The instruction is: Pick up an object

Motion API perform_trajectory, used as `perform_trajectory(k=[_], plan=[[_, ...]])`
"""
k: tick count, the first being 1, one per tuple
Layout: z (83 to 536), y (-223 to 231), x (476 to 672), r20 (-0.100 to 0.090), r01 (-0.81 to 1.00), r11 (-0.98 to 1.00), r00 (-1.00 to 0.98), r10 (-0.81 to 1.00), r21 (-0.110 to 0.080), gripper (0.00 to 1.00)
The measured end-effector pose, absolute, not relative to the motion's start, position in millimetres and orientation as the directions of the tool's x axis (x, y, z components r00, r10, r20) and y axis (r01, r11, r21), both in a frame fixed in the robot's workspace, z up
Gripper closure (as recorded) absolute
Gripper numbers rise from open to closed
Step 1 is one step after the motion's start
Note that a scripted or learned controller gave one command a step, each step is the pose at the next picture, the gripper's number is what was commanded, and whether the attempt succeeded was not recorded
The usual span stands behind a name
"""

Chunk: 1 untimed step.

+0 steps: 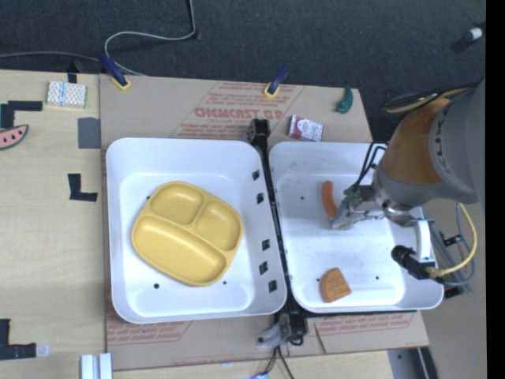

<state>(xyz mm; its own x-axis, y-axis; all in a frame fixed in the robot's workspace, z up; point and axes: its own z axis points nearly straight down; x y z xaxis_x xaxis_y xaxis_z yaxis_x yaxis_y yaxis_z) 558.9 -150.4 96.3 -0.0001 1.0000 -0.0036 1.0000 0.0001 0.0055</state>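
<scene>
So the big stuff first: the yellow divided plate (187, 231) sits way off to the gripper's left in the left bin (126, 235), well apart from any action. The right bin (304, 279) is where the gripper (345, 214) is working, down low near the bin floor.

The likely target, judging by where the arm is, is the little orange sausage-shaped piece (327, 199), looks like a toy hot dog or carrot. It's just beside the gripper, on its left and slightly toward the far rim, touching or nearly so. Its long axis runs roughly far-to-near across the bin, tipped a bit, with one end pointing at the back wall and the other down toward the fingertips. Can't honestly tell if the fingers are apart or together, it's a blurry metal clump from this angle, and I don't see the piece between them.

What could go wrong imo: the gripper looks offset to one side of the piece, so closing could just nudge it or roll it away, being round. Grabbing along the long axis would slip too.

The brown cracker-like piece (334, 285) sits nearer the front rim, well below the gripper, and shouldn't interfere
</scene>
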Motion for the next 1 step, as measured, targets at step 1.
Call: perform_trajectory(k=[1], plan=[[96.1,-150.4,558.8,-0.003,1.000,0.000,0.000,1.000,0.005,0.00]])
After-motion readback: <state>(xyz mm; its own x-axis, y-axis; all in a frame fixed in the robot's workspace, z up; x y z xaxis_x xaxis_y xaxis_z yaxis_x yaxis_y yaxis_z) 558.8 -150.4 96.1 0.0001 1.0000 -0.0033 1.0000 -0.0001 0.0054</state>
